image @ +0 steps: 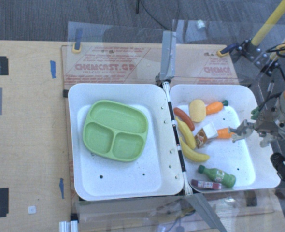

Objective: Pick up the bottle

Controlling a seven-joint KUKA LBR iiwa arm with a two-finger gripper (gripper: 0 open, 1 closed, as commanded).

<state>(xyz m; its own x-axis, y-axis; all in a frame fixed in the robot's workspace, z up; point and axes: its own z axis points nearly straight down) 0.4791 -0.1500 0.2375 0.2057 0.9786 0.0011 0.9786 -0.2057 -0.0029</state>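
The bottle is green with a red label. It lies on its side near the front edge of the right bin, cap pointing left. My gripper hovers over the right part of that bin, up and to the right of the bottle and well apart from it. It is open with nothing between its fingers. Its left fingertip is close to a small orange carrot piece.
The right bin also holds two bananas, a red sausage, a yellow lemon, a carrot, a small packet and a dark red wrapper touching the bottle's front. A green divided plate sits in the left bin.
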